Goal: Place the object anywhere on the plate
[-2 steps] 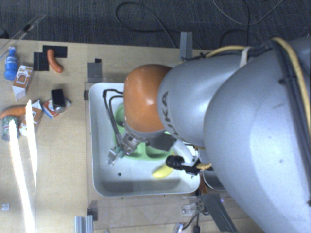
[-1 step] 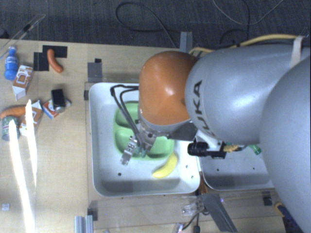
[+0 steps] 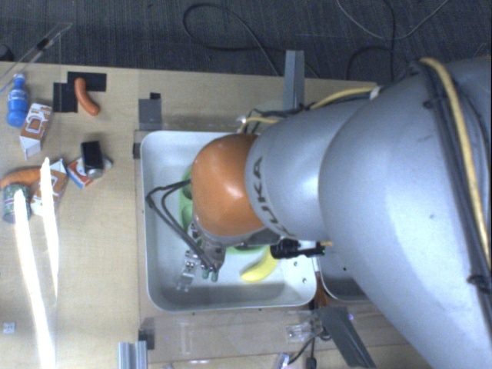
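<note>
The grey arm with its orange band reaches from the right, down into the left shallow white bin. The two-finger gripper hangs low over the bin floor; jaw state cannot be determined. A yellow banana-shaped object lies just right of it, beside a green plate largely hidden beneath the arm.

Even, fairly bright overhead light; a white glare streak crosses the bench at left, and the picture is slightly soft.
</note>
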`<move>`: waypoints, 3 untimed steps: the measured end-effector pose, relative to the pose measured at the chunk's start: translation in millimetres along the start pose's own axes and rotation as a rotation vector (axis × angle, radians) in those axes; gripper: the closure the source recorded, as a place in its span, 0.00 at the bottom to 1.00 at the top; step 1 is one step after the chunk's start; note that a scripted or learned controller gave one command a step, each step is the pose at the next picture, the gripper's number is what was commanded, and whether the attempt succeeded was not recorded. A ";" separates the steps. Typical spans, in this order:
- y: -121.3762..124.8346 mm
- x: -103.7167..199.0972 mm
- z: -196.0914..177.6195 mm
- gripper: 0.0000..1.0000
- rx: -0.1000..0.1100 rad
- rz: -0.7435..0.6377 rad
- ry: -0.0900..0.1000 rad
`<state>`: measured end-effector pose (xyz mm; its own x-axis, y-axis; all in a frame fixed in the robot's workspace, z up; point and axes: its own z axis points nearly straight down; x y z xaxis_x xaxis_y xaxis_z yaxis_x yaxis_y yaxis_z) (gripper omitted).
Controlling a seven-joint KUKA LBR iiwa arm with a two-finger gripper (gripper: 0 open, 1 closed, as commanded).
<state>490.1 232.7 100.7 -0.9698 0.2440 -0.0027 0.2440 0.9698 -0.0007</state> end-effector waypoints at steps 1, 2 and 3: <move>-69.0 -16.4 8.1 0.00 -0.023 0.268 -0.001; -87.1 -20.3 -96.1 0.00 0.000 0.773 0.002; -93.1 -23.6 -15.9 0.00 -0.009 0.959 0.000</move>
<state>490.3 136.7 116.7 -0.3568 0.9342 0.0014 0.9341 0.3568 0.0097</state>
